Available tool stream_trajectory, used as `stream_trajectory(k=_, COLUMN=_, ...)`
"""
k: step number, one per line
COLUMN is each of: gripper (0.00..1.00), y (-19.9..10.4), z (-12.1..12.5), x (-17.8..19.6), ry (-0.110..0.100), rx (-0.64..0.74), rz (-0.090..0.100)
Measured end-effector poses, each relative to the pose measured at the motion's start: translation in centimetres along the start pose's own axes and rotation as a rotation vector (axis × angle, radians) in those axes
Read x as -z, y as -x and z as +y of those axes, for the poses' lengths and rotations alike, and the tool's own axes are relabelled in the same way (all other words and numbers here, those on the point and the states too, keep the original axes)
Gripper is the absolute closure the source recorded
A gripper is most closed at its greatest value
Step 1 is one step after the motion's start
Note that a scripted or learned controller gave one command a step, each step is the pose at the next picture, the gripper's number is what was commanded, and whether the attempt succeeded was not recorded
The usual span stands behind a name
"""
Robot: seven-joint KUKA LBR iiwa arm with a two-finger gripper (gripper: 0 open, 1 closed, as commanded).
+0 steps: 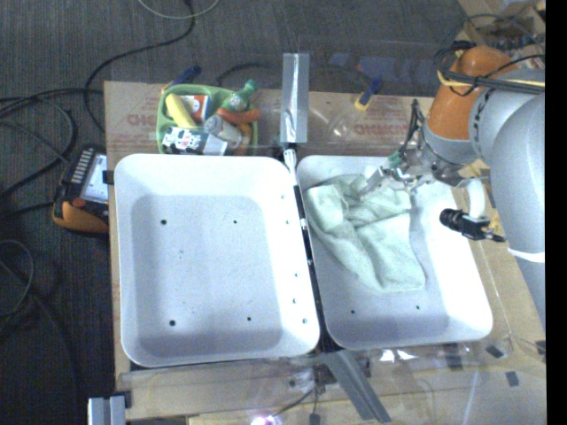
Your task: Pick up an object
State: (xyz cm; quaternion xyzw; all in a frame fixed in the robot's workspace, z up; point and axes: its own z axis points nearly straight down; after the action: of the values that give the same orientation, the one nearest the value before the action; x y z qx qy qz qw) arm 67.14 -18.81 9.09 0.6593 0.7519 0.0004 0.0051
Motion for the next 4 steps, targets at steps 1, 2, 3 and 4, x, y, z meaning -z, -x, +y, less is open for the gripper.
stream_trajectory(k=1, gripper=0.0, y=-7.7, z=-1.2, x=0.1, ry=0.005, rx=-0.004, rz=0.003)
stream_trajectory(k=2, gripper=0.0, y=-8.0, z=1.1, x=0.1, ry=0.004, rx=0.014, rz=0.004)
stream_trajectory(k=3, gripper=0.0, y=-8.3, z=-3.2, x=0.2, ry=0.006, rx=0.029, rz=0.003)
stream_trajectory(k=4, gripper=1.0, y=-8.4, z=-3.0, x=1.3, ry=0.011, rx=0.028, rz=0.005)
